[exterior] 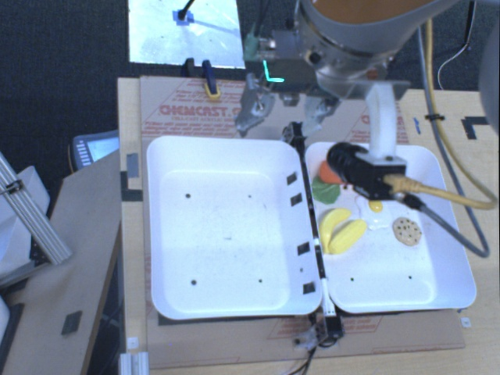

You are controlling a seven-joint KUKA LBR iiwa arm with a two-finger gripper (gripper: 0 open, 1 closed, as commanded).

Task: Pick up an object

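Observation:
My gripper hangs high over the far rim of the bins, near the divider. Its two fingers stand apart, open, with nothing between them. In the right bin lie a yellow banana-like piece, a round brown cookie, a small yellow bit and an orange and green item. A black unit with a yellow cable partly hides the orange and green item. All these objects lie below and to the right of the gripper.
The left bin sits beside the right one, joined by a black clipped divider. Cardboard lies under both bins. A yellow cable and a grey cable cross the right bin's far side.

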